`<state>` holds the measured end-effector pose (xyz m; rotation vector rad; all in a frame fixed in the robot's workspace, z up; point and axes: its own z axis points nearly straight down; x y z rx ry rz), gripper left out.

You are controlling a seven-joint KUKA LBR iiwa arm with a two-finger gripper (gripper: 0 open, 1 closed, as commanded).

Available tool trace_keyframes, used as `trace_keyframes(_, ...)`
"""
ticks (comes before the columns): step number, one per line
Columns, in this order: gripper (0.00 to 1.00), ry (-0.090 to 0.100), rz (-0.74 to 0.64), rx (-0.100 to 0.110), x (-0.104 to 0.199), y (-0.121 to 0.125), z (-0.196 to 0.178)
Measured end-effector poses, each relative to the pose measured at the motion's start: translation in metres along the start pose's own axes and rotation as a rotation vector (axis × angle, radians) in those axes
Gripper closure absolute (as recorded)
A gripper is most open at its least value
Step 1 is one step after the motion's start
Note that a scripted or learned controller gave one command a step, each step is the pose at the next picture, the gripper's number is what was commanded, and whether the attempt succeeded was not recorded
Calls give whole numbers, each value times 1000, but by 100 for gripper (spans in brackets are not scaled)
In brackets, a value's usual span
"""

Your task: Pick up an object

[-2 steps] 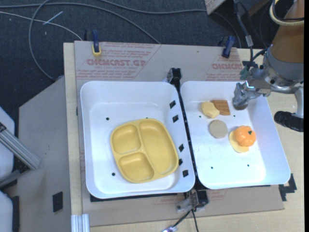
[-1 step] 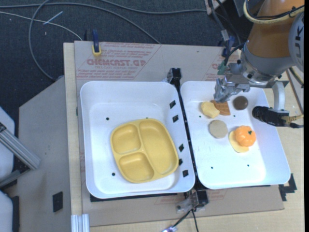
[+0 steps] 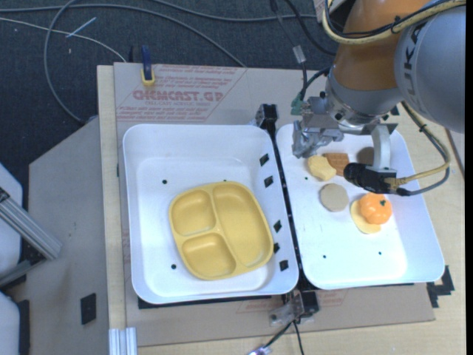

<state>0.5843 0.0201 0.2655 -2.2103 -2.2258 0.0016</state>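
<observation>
The right bin [image 3: 384,261] holds several small food-like pieces. A pale yellow chunk [image 3: 321,168] lies next to a tan square cracker [image 3: 338,160]. A beige round disc [image 3: 334,197] sits below them. An orange fruit [image 3: 377,208] rests on a yellow slice [image 3: 365,223], and a brown round piece [image 3: 366,155] lies at the back. My gripper [image 3: 306,145] hangs low over the bin's back left corner, just left of and above the yellow chunk. Nothing shows in its grasp.
The left bin [image 3: 140,198] holds a yellow divided plate [image 3: 219,229]. A black divider with clips [image 3: 276,191] runs between the bins. A black-and-yellow cable connector [image 3: 373,176] hangs from the arm over the right bin. Cables lie on the dark floor behind.
</observation>
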Motion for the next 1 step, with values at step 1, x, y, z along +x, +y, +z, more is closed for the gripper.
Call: trace_keyframes(1, 100, -1, 0, -4, 58, 18, 8)
